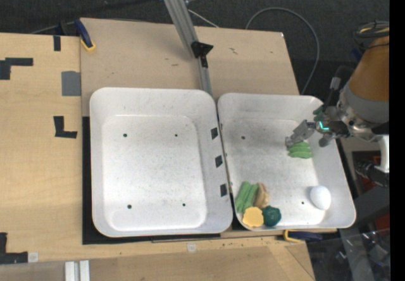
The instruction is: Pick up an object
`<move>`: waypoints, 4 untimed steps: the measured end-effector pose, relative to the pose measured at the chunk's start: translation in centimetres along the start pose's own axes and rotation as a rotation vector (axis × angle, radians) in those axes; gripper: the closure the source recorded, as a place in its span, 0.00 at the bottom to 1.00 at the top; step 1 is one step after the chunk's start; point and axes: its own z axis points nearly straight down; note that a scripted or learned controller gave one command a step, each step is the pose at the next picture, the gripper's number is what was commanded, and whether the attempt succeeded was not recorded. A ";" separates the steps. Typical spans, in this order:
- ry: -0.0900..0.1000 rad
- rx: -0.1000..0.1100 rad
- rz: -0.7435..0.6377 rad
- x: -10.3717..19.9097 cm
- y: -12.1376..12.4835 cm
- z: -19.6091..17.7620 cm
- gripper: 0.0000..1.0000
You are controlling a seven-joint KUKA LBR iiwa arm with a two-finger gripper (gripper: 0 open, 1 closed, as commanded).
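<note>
The arm [370, 83] enters from the right edge of the frame, its orange band showing above the grey wrist, and reaches over the right-hand bin [266, 115]. The tool [302, 139] sits low over the right part of that bin, a little above the middle of the frame's height. Its grey fingers [296, 141] point toward the lower left and end right at a light green object [301, 151], which lies on the bin floor just below them. The fingertips look to be touching or almost touching the top of that green object, but whether the object is actually between them cannot be told, and how far the tool is spread cannot be told either.

The other things lie toward the bottom of the right-hand bin. A white egg-shaped object [319, 197] rests near the lower right corner, apart from the rest. At the lower left corner of this bin a small cluster sits together: a long green piece [245, 195] leaning beside a tan piece [261, 195], with a yellow round object [253, 217] and a dark green round object [271, 216] just below them, side by side and touching.

The left-hand bin [101, 147] stands beside it on the wooden counter [38, 96], their rims meeting at the frame's centre.
</note>
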 end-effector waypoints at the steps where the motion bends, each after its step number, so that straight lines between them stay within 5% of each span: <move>1: -0.001 -0.005 -0.002 0.0 0.1 -0.3 0.00; 3: 0.000 0.002 0.000 0.1 -1.0 10.6 0.00; 4: -0.003 -0.005 -0.001 0.1 -1.0 12.7 0.00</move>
